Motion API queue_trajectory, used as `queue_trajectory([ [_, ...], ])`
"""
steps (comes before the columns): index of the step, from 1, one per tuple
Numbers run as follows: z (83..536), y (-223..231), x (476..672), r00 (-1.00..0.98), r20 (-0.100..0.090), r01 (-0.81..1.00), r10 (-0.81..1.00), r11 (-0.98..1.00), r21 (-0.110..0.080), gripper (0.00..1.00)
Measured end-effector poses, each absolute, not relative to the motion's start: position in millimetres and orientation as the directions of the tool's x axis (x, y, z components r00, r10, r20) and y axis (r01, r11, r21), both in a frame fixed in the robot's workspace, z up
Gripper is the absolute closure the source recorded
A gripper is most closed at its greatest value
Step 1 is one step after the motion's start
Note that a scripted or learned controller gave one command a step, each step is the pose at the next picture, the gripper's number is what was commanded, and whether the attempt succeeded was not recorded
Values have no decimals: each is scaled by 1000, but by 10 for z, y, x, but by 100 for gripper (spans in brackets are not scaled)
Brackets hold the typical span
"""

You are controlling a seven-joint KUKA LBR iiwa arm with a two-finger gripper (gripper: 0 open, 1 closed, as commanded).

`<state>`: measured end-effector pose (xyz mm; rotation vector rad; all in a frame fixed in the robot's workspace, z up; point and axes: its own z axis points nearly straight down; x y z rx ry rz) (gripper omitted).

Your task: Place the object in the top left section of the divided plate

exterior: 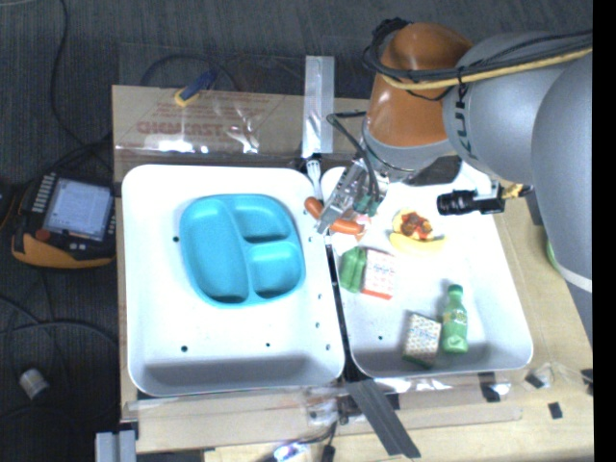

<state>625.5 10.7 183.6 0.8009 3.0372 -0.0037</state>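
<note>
Reaching in from the right, the grey arm with its orange band has its two-finger gripper [337, 215] down at the inner edge of the right white bin [500, 287], right over a small orange carrot-like toy [332, 221] that lies against the rim between the two bins. Whether that toy is actually pinched I cannot tell; metal and orange blur together from where I stand. The light blue divided plastic plate [243, 248] sits in the left white bin [154, 345], near the carrot but across the rim, all of its sections bare. Elsewhere in the right bin lie a yellow banana-shaped piece with red on it [417, 228], a green block beside a white and red card [369, 271], a small green bottle [454, 320] and a patterned cube [421, 338]. My worry is the rim: a shallow grasp on so thin a toy could slip as it lifts, or the toy could catch on the bin wall and drop short of the plate's top left section.
</note>
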Motion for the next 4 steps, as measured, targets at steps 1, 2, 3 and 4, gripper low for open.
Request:
queue_trajectory([
  [1, 1839, 703, 6463, -937, -2, 350, 350, 937, -1, 100],
  [2, 1839, -148, 6498, -715, -3, 699, 699, 715, -2, 100],
  [3, 1844, -107, 6549, -760, -5, 650, 650, 760, -3, 100],
  [4, 1834, 527, 6464, -740, 1, 673, 673, 740, 0, 100],
])
